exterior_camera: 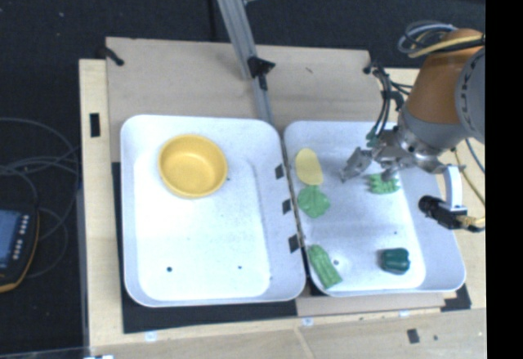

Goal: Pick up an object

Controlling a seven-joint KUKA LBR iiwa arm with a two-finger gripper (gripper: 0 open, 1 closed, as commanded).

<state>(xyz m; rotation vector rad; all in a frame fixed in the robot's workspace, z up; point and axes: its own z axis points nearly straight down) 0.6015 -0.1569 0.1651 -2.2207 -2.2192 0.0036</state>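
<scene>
A grey metal pole (233, 10) slants across the tan bench (180, 75). Off the bench's left edge, on the dark floor, black cables (41, 177) loop beside a handheld screen unit (15, 244) with an orange rim.

no readable text, labels, brands or numbers on the bins, objects, arm or bench
</scene>
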